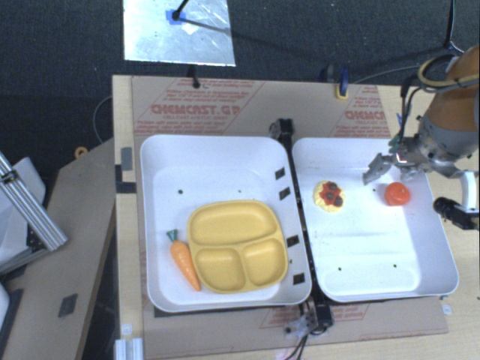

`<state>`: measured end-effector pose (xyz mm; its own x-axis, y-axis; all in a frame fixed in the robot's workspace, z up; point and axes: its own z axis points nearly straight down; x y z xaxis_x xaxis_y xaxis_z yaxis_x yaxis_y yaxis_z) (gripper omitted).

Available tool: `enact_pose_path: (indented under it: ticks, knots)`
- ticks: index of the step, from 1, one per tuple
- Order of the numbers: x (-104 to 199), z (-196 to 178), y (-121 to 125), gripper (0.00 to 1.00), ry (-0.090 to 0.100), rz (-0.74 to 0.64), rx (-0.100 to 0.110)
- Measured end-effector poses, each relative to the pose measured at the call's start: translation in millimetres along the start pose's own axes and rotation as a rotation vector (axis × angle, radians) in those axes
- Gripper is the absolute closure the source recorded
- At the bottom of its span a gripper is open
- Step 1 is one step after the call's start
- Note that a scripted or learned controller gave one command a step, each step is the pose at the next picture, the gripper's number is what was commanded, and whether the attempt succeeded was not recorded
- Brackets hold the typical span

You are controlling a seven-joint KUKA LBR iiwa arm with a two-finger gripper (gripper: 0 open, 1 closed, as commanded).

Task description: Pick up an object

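In the right bin (375, 276) lie a small round yellow toy pizza with red toppings (329, 196) and an orange-red tomato (397, 194). My gripper (393, 171) hovers at the bin's far right part, open, its grey fingers (374, 170) spread. The tomato sits just in front of the fingertips, not between them. The pizza lies to the gripper's left, apart from it. In the left bin (172, 163) rest a yellow divided plate (237, 244) and an orange carrot (183, 263) beside the plate's left edge.
The bins' shared wall with black clips (291, 201) runs down the middle. The right bin's near half is bare white floor. A foil sheet (178, 21) lies beyond the bench, and cables (375, 73) run along the back right.
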<state>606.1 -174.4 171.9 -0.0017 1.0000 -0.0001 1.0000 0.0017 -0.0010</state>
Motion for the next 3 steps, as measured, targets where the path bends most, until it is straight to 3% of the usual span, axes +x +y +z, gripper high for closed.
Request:
enact_pose_path:
  ticks: [1, 2, 3]
  knots:
    - [-1, 60, 7, 0.0, 0.001, 0.0, -0.001]
    - [3, 86, 10, 0.0, 0.005, -0.004, -0.007]
    - [-1, 75, 9, 1.0, -0.001, -0.001, -0.006]
